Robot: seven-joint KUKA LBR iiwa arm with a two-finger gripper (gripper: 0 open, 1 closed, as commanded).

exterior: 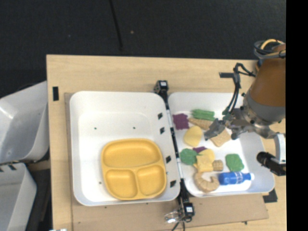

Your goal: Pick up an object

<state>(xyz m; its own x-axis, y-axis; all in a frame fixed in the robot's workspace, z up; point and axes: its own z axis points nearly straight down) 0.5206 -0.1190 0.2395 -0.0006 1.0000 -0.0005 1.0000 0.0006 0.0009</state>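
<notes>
The gripper (pixel 215 129) is seen low in the right bin (pixel 250 189), directly over a tan cracker (pixel 221 138) at its five o'clock. Whether it is released or clenched cannot be told; nothing is visibly held.

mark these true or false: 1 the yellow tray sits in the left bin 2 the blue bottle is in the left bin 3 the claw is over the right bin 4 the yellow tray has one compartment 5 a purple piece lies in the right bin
1. The yellow tray sits in the left bin: true.
2. The blue bottle is in the left bin: false. It lies in the right bin, near its front edge.
3. The claw is over the right bin: true, above the pile of toy food.
4. The yellow tray has one compartment: false. It has three, one large and two smaller.
5. A purple piece lies in the right bin: true, near the divider between the bins.
</notes>
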